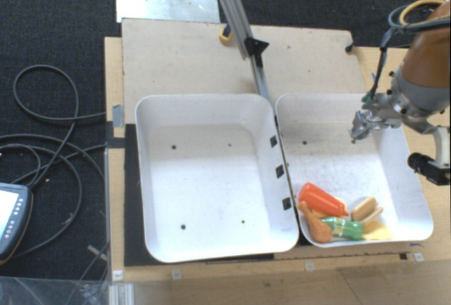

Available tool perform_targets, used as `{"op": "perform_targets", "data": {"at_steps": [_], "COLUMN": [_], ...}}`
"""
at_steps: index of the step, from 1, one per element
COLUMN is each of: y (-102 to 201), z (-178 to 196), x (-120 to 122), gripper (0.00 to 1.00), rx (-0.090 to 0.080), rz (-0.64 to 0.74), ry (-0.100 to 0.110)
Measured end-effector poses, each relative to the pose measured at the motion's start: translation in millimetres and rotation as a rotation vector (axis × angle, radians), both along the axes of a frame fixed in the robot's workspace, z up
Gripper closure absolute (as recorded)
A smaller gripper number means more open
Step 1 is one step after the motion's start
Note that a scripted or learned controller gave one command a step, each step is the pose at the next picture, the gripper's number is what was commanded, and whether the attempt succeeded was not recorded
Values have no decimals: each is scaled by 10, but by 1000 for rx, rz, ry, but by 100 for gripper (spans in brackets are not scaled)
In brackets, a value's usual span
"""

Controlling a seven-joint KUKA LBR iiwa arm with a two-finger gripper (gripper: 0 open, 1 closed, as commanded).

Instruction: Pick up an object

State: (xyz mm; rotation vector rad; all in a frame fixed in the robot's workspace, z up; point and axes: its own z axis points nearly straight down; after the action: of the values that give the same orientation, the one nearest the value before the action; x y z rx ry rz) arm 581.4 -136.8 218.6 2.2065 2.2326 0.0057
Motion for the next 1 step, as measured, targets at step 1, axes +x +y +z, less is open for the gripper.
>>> {"op": "perform_targets", "data": {"at_steps": [1], "y": [480], "z": [-41], "x": [83], "gripper": [100], "rx": [1], "rz": [-1], "ry": [3]}}
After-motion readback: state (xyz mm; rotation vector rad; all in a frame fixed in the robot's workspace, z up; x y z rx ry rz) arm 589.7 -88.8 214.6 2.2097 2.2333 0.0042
